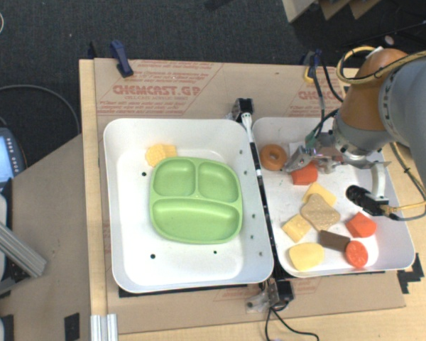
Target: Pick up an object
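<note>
Camera view, hand (307, 163): lowered into the right bin (405, 251), over the red block (304, 175); finger state cannot be told.
Red block: beside the brown doughnut (272, 156).
Advice: contact should be confirmed before lifting.

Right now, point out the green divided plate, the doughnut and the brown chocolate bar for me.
green divided plate (196, 199), camera view, on the ridge between its compartments.
doughnut (272, 157), camera view, on its left rim.
brown chocolate bar (334, 241), camera view, on its top face.
</note>
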{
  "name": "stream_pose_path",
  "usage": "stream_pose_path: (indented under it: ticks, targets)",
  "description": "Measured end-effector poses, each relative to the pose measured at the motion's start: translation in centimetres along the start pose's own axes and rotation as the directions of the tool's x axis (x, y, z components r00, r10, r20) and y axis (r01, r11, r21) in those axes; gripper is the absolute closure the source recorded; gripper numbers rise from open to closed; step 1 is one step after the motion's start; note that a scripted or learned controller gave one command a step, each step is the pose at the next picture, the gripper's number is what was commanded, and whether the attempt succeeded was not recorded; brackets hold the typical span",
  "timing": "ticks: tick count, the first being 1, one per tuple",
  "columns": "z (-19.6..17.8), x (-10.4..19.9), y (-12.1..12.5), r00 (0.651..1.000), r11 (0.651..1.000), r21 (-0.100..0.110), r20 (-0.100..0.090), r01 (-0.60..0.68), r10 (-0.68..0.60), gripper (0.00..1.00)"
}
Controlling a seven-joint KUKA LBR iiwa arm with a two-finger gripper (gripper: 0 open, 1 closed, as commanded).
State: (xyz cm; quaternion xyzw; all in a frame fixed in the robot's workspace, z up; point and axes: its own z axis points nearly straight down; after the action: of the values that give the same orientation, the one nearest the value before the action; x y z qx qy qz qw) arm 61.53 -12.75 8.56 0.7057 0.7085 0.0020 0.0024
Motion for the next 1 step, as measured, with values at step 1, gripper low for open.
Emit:
stream_pose_path:
  ticks: [1]
  targets:
    - [0.1, 2.39, -3.52, 1.0, 1.0, 0.011, -0.003, -0.003, 0.003, 0.0]
